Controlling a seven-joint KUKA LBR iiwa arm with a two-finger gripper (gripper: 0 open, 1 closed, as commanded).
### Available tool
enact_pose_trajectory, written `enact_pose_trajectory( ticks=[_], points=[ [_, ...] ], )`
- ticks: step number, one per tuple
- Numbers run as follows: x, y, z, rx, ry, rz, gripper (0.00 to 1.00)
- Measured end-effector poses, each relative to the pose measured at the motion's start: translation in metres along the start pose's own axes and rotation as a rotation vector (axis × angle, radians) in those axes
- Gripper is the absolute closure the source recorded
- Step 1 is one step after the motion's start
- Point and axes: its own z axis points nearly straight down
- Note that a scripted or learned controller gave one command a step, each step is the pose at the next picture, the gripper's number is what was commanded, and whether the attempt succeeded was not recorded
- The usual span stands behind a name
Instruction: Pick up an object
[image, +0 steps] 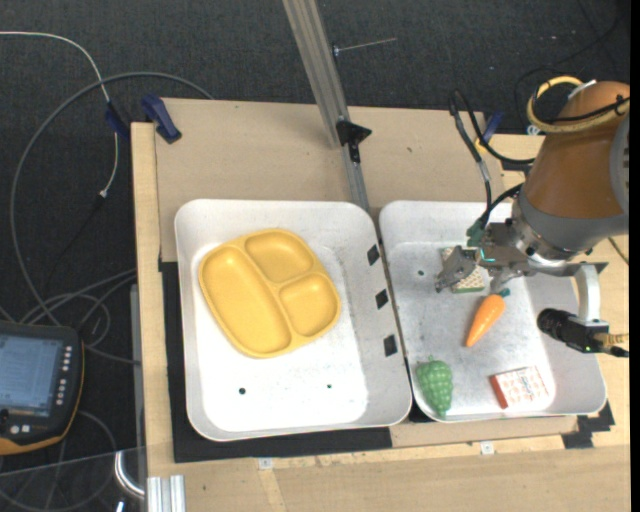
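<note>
My gripper (472, 279) hangs low over the upper middle of the right bin (420, 232), its fingers spread open. A small beige object (466, 285) lies on the bin floor between them, not gripped. An orange carrot (485, 320) lies just below and to the right, its top close to the right fingertip. Near the bin's front edge sits a green bumpy toy (435, 385). A red and white box (520, 386) lies at the front right.
The left bin (300, 400) holds a yellow divided plate (268, 291). A metal pole (320, 70) slants in from the top between the bins. The arm's orange and grey body (580, 170) overhangs the right bin's far right corner. Cables run behind it.
</note>
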Motion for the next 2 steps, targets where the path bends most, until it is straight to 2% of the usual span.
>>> enact_pose_trajectory(
  ticks=[1,2],
  points=[
    [0.0,0.0,0.0,-0.001,0.0,0.0,0.0],
    [-0.001,0.001,0.043,0.005,0.0,0.001,0.0]
  ],
)
